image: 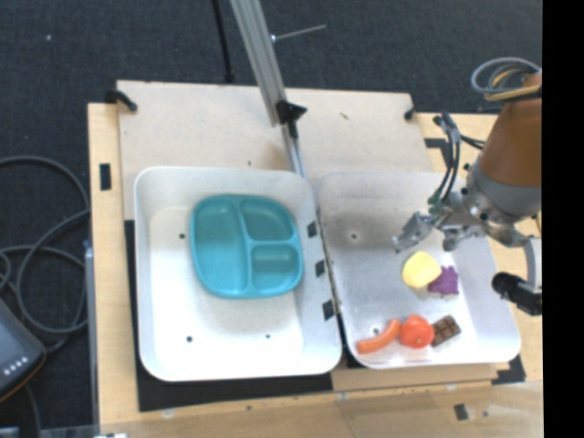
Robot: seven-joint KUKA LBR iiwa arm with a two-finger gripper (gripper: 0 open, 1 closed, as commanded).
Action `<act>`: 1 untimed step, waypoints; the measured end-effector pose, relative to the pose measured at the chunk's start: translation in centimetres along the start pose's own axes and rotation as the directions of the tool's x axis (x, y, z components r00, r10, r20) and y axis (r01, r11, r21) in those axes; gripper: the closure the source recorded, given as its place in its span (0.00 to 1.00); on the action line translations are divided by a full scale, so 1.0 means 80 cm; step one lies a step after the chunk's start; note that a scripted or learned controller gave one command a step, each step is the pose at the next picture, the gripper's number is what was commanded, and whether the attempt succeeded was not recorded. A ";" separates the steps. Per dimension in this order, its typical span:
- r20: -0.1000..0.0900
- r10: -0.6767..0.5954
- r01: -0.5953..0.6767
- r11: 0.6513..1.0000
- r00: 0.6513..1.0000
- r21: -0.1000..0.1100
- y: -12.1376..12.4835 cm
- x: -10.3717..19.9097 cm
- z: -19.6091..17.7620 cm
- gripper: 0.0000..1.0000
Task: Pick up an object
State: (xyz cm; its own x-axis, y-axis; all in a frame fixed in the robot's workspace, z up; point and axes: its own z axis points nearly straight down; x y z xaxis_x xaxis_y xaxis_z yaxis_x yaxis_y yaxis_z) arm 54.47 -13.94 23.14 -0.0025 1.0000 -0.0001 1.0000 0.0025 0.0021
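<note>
Right now the end effector [427, 230] hangs over the upper part of the right bin [365, 272], and its two grey fingers look spread apart with nothing between them, so I read it as released and empty. Any of the small things in that bin would serve the task: a yellow lemon-like piece [421, 269] sits just below the fingers, a purple piece [445, 282] touches its right side, and lower down, near the bin's front wall, lie an orange carrot [378, 338], a red tomato [416, 332] against the carrot's end, and a brown block [444, 328] just beside the tomato. In my judgement the yellow piece is the sensible target, being nearest and the bulkiest. To do it well, the arm should centre over the yellow piece before descending, with the fingers turned so that neither one comes down on the purple piece; closing across the free sides would avoid pinching both together. The rounded shape may squirt sideways if caught off centre, so a low, centred grip seems safer. The front cluster is a poorer choice, since those three crowd each other and the wall. The left bin [164, 336] holds a teal divided plate [246, 245], well apart from all this on the desk [201, 126]
</note>
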 end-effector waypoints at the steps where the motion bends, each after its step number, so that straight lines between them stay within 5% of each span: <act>1: 0.000 0.002 -0.002 1.000 1.000 -0.001 0.000 -0.001 0.000 0.00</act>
State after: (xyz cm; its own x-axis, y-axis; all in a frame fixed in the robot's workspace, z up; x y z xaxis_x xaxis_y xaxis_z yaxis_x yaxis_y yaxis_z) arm 54.47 -13.98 23.15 -0.0003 1.0000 -0.0004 1.0000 0.0003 0.0026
